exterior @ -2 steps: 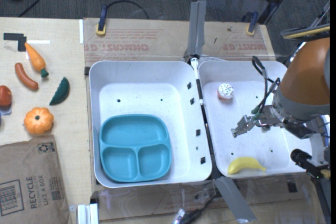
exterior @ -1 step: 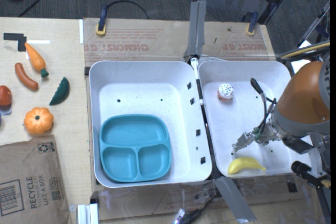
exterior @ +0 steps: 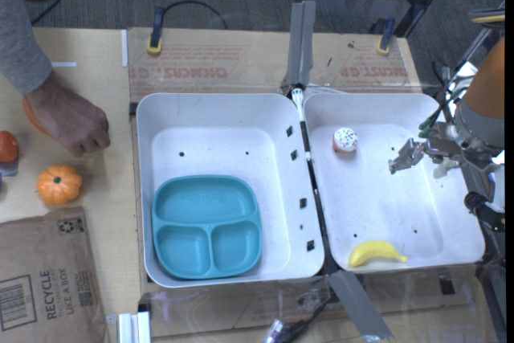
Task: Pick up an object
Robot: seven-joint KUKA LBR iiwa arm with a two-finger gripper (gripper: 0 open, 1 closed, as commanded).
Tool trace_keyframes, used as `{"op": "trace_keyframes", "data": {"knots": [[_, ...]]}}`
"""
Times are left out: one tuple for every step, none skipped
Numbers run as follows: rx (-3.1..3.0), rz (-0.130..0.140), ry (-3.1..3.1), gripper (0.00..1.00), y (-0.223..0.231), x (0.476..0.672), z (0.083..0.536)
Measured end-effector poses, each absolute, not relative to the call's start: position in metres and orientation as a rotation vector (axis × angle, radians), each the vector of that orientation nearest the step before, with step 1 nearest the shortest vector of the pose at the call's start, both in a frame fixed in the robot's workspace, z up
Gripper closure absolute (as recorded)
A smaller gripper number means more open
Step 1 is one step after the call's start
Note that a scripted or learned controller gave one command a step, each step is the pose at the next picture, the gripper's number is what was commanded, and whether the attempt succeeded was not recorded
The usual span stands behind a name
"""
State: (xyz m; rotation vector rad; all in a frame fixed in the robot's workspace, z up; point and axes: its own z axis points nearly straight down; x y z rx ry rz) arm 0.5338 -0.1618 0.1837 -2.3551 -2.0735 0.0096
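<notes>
The pincer hung open and empty over the right bin, the cupcake left of it, the banana below

I see two white bins, both lightly speckled with dark dots. In the left one sits a teal-blue divided tray. In the right one, a yellow banana lies at the lower edge and a white cupcake with pinkish sprinkles sits near the top. At the left of the frame I see an orange pumpkin, a red tomato and a brown paper bag printed in black. The arm's band is orange.
</notes>
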Motion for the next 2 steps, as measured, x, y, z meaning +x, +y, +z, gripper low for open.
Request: {"op": "trace_keyframes", "data": {"knots": [[-2.310,0.007,-2.122,0.00,-0.127,0.481,0.089],[-2.142,0.008,-2.294,0.00,-0.095,0.591,0.089]]}}
